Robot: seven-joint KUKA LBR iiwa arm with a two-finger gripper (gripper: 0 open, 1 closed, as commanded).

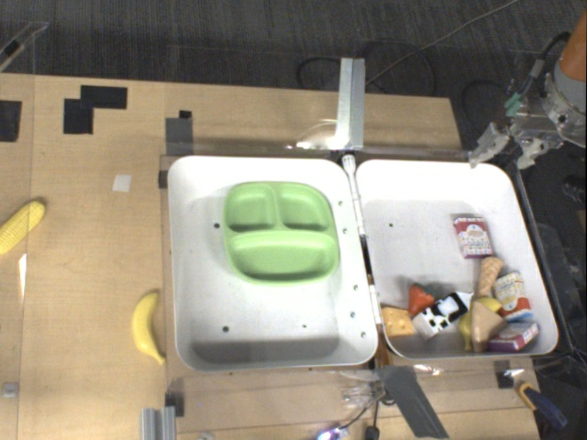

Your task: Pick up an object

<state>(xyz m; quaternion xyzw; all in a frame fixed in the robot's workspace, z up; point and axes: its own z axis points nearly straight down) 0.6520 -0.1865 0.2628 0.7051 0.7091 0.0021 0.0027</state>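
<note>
The gripper [505, 148] hangs just outside the far right corner of the right bin [431, 191], above the dark floor beside the bench. Its two pale fingers [485, 143] are spread apart with nothing between them. The arm's grey wrist and a sliver of its orange band [574, 55] show at the right edge of the view.

The right bin holds a huddle of small objects along its near edge and near right corner. A small red and white carton [473, 236] lies apart from them, closer to the bin's right wall and about midway along it. In the near right corner sit a tan bottle-shaped item [491, 271], a small jar with an orange label [510, 290] and a flat purple packet [514, 337], all close together. Just left of these, along the near edge, are a black and white toy cow [440, 313], a small red piece [420, 298] and a yellow wedge of toy cheese [396, 321], touching or nearly touching one another.

The left bin [197, 246] carries a green divided plate [280, 230], lying flat near its middle, toward the far side.

On the wooden bench [83, 273], a toy banana [146, 325] lies just outside the left bin's near left corner. A toy corn cob [19, 226] lies at the bench's left edge, well apart from both bins.
</note>
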